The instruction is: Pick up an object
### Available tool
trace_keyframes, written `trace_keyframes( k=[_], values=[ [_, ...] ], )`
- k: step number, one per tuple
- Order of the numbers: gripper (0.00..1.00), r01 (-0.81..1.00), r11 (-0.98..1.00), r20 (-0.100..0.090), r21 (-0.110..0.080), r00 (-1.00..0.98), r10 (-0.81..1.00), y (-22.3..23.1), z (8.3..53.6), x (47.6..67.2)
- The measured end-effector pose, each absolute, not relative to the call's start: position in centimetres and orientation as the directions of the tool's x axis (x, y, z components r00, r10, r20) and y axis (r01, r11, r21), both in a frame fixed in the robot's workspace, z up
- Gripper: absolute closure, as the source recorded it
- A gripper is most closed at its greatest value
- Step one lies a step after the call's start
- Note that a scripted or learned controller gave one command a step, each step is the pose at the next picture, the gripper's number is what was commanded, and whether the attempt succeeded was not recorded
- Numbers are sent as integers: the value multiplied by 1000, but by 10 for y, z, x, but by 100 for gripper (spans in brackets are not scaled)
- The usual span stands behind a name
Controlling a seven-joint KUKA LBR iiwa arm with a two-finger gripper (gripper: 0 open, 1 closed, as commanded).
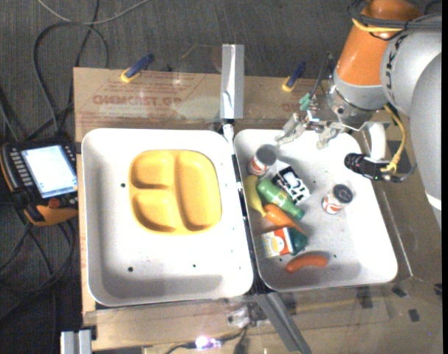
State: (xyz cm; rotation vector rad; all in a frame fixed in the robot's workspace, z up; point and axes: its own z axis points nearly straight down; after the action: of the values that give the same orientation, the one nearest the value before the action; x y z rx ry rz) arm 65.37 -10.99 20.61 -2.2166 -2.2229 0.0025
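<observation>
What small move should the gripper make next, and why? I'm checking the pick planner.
Probably lower toward the upright can just below it. The gripper hangs over the right bin's far edge holding nothing, and that can stands at the edge of the cluster.

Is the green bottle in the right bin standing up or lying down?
Lying down. The green bottle shows its full length along the right bin floor, resting among the other items.

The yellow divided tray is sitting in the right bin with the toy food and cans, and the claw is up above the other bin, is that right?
Not quite. The camera view shows the yellow divided tray alone in the left bin. The toy food and cans lie in the right bin, and the claw hangs over that right bin's far edge.
</observation>
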Motion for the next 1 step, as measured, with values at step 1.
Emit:
trace_keyframes(
  k=[1],
  values=[
    [0, 998, 48, -5, 33, -47, 999, -116, 133, 650]
  ],
)
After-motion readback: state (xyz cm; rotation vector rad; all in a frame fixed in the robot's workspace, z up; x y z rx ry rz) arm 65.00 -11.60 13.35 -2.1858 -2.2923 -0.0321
